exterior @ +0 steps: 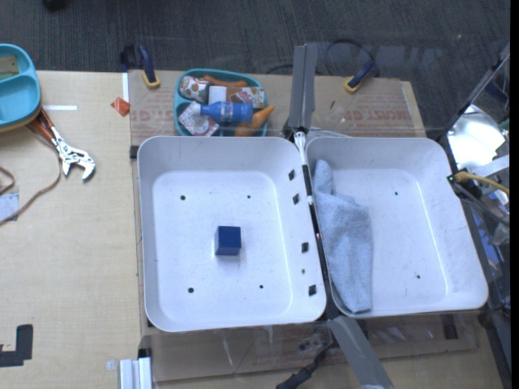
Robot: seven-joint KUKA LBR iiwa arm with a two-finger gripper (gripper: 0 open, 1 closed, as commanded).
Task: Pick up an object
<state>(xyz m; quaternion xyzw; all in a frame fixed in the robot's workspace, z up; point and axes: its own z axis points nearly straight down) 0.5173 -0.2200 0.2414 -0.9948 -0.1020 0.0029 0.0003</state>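
Smooth matt blue block (229, 241), soft grey cloth (345, 245), glossy white plastic bins (154, 241), shiny metal wrench (71, 157), pale wooden bench (65, 266)

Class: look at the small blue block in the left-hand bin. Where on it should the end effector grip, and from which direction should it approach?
Probably from straight above. The blue block sits alone on the flat floor of the left bin, well away from the walls. Close on two opposite vertical faces, which are flat and parallel. The grey cloth lies in the other bin.
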